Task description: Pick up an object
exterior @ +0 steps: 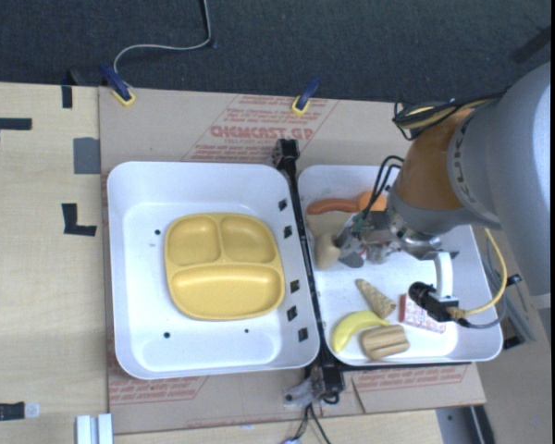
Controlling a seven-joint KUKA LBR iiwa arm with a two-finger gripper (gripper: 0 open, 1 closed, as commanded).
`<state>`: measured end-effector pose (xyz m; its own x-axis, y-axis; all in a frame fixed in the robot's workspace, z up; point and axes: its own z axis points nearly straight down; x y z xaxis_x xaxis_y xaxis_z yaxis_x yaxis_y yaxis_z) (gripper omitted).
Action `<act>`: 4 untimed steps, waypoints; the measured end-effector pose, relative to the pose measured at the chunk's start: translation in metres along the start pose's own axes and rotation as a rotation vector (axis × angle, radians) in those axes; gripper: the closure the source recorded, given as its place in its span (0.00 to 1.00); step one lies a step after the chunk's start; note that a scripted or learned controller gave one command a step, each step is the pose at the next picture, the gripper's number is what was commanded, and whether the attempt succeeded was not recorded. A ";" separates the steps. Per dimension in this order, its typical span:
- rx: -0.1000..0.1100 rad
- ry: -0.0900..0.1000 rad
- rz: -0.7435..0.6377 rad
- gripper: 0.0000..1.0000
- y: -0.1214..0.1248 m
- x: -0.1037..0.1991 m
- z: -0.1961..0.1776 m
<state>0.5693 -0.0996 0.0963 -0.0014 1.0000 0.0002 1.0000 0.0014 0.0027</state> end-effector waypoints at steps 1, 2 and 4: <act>0.002 0.001 -0.001 1.00 0.000 0.000 -0.009; 0.002 0.001 -0.001 0.00 0.000 0.000 -0.009; 0.004 0.002 -0.001 0.00 -0.001 0.001 -0.018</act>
<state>0.5686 -0.0985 0.1143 -0.0026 1.0000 0.0019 1.0000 0.0026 -0.0008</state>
